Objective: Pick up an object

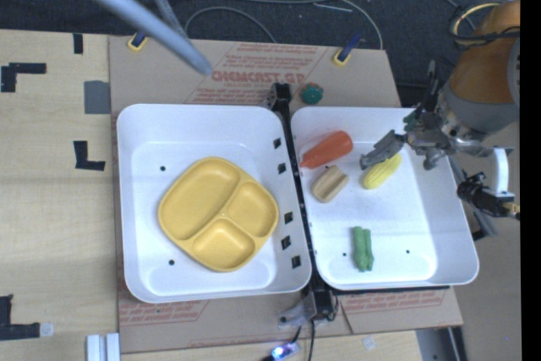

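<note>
step: approach, nothing lifted yet
gripper [378, 155]: fingers spread, hovering at right bin's [448, 266] far right side, tips just above corn [381, 171]
corn: right bin, far half, beside carrot [326, 149]
next: descend, clamp the corn, raise

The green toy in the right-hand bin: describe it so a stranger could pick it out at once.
Start at the right white bin, the one without the yellow divided plate. In its near half, apart from the other toys, lies a small green vegetable, lengthwise toward the front rim. It is the only green item in that bin; the orange carrot, tan bun and yellow corn cluster farther back.
</note>
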Robot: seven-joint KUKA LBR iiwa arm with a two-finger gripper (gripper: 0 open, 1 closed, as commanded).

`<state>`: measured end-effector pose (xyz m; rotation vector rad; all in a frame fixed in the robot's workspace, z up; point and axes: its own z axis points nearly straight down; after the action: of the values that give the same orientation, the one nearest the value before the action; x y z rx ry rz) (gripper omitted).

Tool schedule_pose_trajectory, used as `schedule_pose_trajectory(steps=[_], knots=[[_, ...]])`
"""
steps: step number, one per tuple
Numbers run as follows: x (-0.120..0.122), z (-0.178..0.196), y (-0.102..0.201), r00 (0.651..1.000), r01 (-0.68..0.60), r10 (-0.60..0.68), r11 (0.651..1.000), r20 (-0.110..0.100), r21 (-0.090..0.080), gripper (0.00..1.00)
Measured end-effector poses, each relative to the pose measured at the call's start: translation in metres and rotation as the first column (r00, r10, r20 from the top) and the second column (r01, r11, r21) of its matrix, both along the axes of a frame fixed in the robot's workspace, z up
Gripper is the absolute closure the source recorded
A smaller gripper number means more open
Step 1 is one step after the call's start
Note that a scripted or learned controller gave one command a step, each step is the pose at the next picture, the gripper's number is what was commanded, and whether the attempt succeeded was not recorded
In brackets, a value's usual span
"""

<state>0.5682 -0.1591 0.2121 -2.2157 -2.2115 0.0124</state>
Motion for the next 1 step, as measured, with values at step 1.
schedule_pose_trajectory(steps=[1], knots=[[0.0028,0.0062,0.0002,1.000,-0.003,0.003,1.000,0.012,-0.002,0.00]])
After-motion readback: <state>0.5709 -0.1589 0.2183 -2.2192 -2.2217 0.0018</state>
